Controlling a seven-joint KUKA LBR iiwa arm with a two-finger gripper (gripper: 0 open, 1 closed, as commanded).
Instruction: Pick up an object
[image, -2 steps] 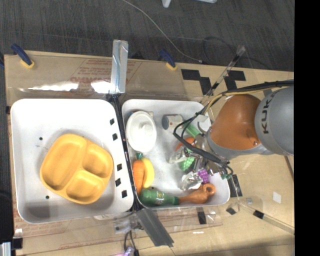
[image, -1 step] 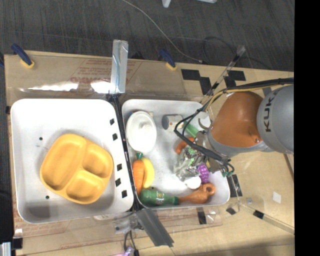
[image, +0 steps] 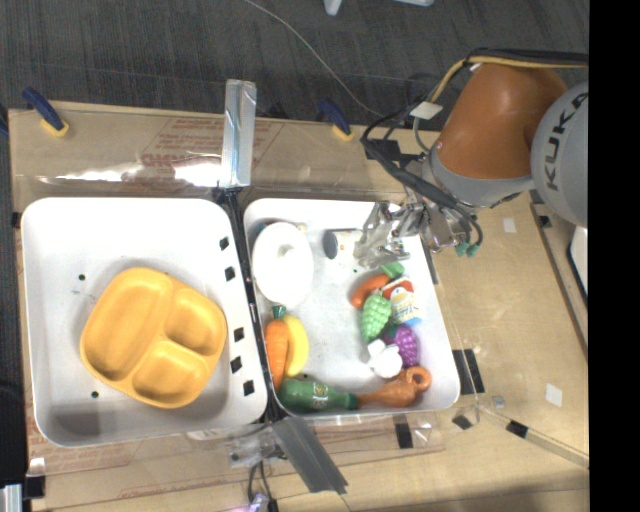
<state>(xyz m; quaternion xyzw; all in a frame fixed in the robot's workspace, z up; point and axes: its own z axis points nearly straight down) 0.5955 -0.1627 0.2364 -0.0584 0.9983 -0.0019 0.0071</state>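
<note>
From my camera above the desk (image: 500, 330), I see two white bins side by side. The left white bin (image: 50, 250) holds a yellow plastic plate with three sections (image: 152, 335). The right white bin (image: 320, 300) holds toys: a round white bowl (image: 282, 260), an orange carrot (image: 276, 345) touching a yellow banana (image: 297, 343), a green bottle (image: 315, 395), a green bumpy corn (image: 375, 315), purple grapes (image: 406, 345) and a brown gourd-shaped toy (image: 400, 385). My silver gripper (image: 385, 235) is low over the top right part of that bin, just above the corn. I cannot tell if it is grasping a toy or released.
</note>
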